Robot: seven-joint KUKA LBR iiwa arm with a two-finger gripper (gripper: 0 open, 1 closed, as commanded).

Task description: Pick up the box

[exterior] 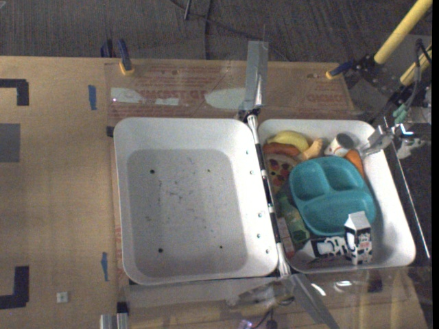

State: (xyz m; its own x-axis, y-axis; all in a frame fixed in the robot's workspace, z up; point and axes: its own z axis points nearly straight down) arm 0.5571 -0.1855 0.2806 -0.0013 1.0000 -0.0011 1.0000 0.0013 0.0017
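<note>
No text is reading clearly anywhere; faint reddish mirrored lettering is showing on the clear sheet [206, 88] behind the bins, too blurred to read; the box [358, 238] is showing only cow-pattern print.

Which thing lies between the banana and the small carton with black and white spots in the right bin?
In the camera view, the teal divided plate lies between the banana at the bin's far end and the carton at its near end.

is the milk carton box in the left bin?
No. The box stands upright in the right bin, at its near corner beside the teal plate.
</note>
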